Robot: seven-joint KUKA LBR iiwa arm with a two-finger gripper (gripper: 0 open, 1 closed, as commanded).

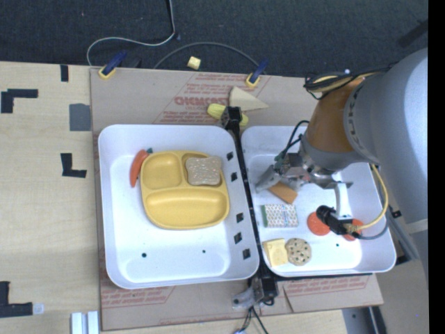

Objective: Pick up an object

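Note:
In the right bin (368, 256), my gripper (278, 175) hangs low over the bin's upper left part. A small orange-brown wedge (284, 193) lies right under its tip, touching it or nearly so. Below that sit a green-speckled cracker (279, 216), a red tomato slice (318, 223), a yellow cheese block (274, 252) and a chocolate-chip cookie (299, 251). The wrist hides the bin floor behind the gripper.
The left bin (118, 249) holds a yellow divided plate (182, 204) with a bread slice (204, 171) in one compartment, and a carrot (137, 167) beside it. A black divider (240, 186) runs between the bins. A yellow cable (379, 207) loops by the arm.

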